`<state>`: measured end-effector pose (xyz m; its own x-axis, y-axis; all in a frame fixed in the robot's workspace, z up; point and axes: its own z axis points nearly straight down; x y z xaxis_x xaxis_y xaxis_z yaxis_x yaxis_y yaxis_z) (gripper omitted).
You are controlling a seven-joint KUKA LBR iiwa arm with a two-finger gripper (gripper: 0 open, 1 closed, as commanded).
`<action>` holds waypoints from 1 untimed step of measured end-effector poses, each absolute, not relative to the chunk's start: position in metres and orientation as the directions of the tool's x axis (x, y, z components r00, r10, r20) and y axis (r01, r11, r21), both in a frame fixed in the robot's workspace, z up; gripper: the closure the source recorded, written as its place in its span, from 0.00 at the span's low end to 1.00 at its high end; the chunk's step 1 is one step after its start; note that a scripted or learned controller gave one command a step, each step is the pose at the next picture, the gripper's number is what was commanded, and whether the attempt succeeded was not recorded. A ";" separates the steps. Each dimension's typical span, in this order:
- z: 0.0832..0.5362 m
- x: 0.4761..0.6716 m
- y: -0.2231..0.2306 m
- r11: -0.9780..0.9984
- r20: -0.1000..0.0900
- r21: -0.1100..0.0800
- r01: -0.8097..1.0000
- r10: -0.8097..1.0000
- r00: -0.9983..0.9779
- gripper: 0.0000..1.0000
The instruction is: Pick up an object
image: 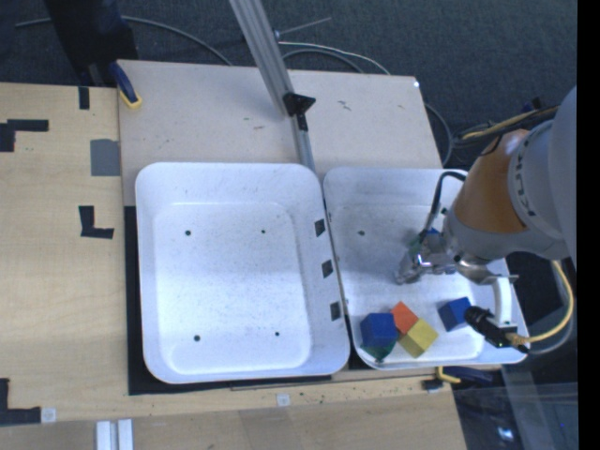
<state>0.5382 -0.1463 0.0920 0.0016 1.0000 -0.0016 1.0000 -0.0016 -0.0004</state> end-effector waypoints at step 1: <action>0.092 0.538 -0.144 0.000 0.000 -0.002 1.000 1.000 0.000 0.00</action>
